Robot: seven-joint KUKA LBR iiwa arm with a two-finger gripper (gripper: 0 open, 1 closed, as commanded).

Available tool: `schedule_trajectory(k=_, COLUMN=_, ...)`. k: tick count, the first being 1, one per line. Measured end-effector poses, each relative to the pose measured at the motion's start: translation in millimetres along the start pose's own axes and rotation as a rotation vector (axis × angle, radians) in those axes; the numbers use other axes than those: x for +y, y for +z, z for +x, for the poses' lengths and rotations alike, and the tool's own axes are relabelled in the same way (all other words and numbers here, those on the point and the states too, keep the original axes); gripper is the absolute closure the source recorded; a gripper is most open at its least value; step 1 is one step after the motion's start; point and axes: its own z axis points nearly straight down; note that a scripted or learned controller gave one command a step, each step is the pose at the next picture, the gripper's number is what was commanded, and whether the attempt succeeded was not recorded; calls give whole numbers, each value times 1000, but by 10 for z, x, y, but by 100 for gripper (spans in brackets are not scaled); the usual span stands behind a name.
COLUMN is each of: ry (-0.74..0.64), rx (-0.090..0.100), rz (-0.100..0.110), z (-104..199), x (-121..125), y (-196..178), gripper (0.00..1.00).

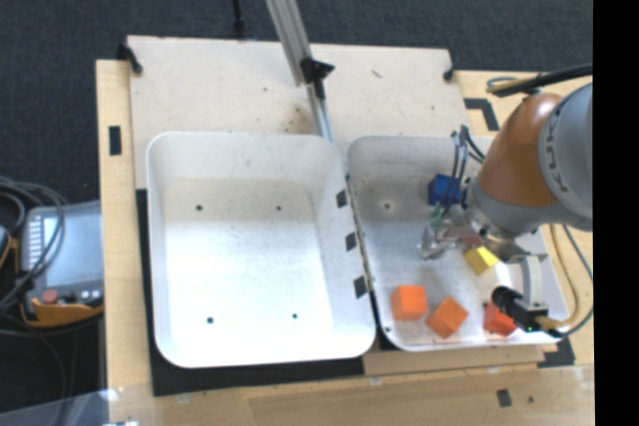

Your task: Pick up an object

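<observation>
Two orange blocks (408,301) are lying side by side along the near wall of the right bin (384,170), with a red block (496,319) at that bin's near right corner and a yellow block (481,259) a little farther back, just beside the gripper (435,242). That gripper is hanging low over the bin floor, and whether it is gripping anything cannot be made out from this slant. A blue block (443,189) is sitting behind it, toward the far wall. Nearest to the tool is the yellow block, lying to the viewer's right of it. By count: two orange, one red, one yellow, one blue, and two bins, the left bin (170,160) among them.
</observation>
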Motion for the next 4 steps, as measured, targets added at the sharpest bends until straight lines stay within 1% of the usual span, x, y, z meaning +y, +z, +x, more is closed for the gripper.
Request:
schedule_trajectory(k=1, ry=0, rx=-1, rz=0, z=-65, x=-40, y=-608, gripper=100)
schedule_trajectory(k=2, ry=-13, rx=-1, rz=0, z=-82, x=-17, y=-1148, gripper=100)
schedule_trajectory(k=3, ry=-18, rx=3, rz=5, z=366, x=-24, y=-1217, gripper=100)
schedule_trajectory(k=4, ry=-18, rx=4, rz=8, z=807, x=14, y=-1176, gripper=100)
